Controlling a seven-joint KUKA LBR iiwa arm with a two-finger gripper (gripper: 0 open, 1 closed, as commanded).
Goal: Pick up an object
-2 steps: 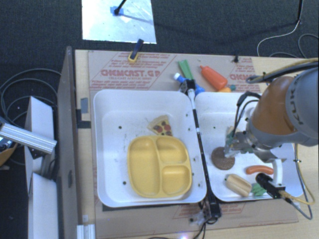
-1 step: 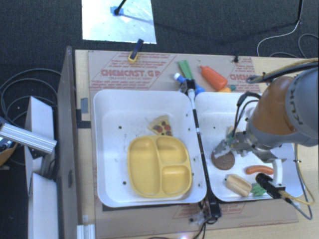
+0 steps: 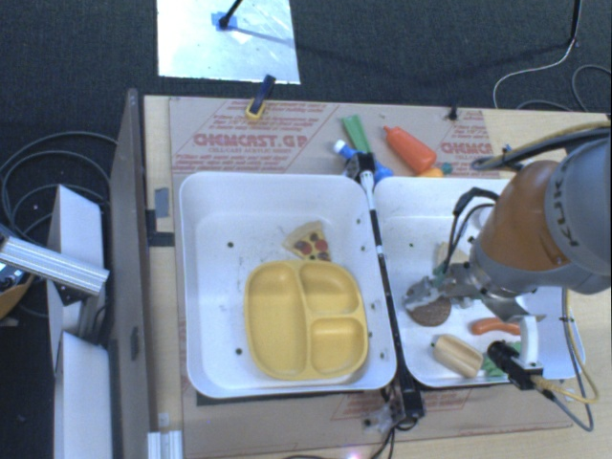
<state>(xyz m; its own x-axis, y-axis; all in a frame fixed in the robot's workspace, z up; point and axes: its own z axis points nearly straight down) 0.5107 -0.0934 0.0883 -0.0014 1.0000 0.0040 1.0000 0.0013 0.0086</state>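
Note:
My gripper [image 3: 426, 295] reaches low into the right bin [image 3: 411, 208] near its left wall, with the orange-banded wrist [image 3: 521, 232] above it. Directly under and just in front of the gripper lies a flat brown round piece [image 3: 433, 314]; whether they touch cannot be told. A tan bread-like roll [image 3: 456, 355] lies near the bin's front edge. To the right of the brown piece is a small orange sausage-shaped toy [image 3: 494, 327]. The arm hides much of the right bin's floor.
The left bin [image 3: 215, 256] holds a yellow divided plate [image 3: 306, 316] and a toy pizza slice [image 3: 309, 241]. Behind the bins on the cardboard lie an orange carrot [image 3: 411, 150], a green stick [image 3: 355, 132] and a blue piece [image 3: 344, 148]. Cables run at the right.

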